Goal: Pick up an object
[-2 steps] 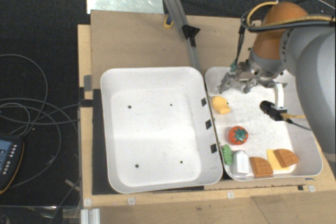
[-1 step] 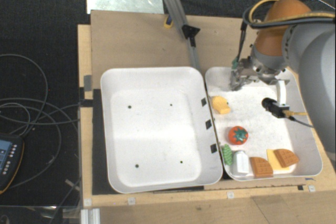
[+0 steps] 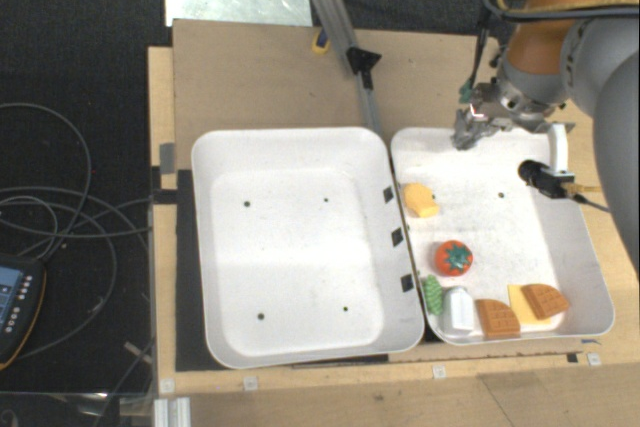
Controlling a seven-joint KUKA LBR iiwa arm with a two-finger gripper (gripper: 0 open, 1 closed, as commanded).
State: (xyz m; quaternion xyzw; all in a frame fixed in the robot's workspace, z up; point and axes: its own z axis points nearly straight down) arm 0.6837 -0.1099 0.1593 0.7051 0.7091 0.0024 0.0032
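We see two shallow white bins side by side on the brown table (image 3: 260, 75). The left bin (image 3: 215, 215) carries only a few small dark specks on its floor. The right bin (image 3: 585, 260) holds all the objects. A yellow lump (image 3: 420, 200) lies near the bin's left wall, about halfway up. Below it sits a red tomato with a green top (image 3: 452, 257). Along the near edge of this bin we note a green ridged piece (image 3: 432, 294) against the left wall, a small white cup-like item (image 3: 459, 310) just beside it, then a brown waffle-like square (image 3: 497, 317), and a second brown piece (image 3: 545, 299) resting on a yellow slab (image 3: 527, 306) toward the near right corner. The arm (image 3: 600, 45) enters from the right, its orange band (image 3: 560, 15) above the wrist. The gripper (image 3: 468, 133) hangs over the far left corner of the right bin, well apart from the yellow lump and from everything along the near edge. No object lies between the jaws; at this size and angle we cannot tell whether they stand apart or together. A small black part with a white tab (image 3: 548, 170) projects from the arm over the bin's right side. A grey pole (image 3: 330, 5) slants across the table behind the bins, and loose cables (image 3: 60, 205) lie on the dark floor to the left.
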